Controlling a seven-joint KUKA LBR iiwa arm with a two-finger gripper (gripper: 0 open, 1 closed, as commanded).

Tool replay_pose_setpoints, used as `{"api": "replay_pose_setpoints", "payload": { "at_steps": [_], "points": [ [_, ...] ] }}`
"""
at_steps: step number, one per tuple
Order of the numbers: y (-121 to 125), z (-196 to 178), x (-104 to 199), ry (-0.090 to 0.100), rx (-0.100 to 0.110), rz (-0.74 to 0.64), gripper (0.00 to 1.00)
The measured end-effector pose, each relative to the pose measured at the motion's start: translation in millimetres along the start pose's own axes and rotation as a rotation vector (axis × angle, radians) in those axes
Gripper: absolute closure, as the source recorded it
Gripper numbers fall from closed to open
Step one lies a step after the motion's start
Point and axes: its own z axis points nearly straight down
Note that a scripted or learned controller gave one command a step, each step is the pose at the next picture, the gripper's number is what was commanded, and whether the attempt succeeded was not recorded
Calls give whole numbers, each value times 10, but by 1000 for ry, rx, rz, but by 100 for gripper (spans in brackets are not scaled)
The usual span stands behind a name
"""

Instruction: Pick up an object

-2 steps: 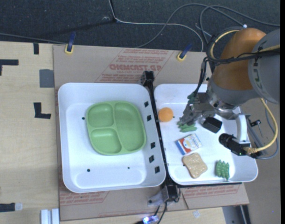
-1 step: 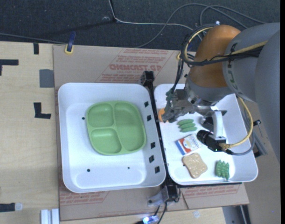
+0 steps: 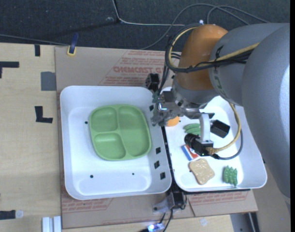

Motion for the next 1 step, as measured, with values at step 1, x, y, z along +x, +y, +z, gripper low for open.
{"api": "replay_pose_setpoints", "payload": {
  "at_steps": [1],
  "points": [
    [224, -106, 458, 1, -3, -1, 100]
  ]
}}
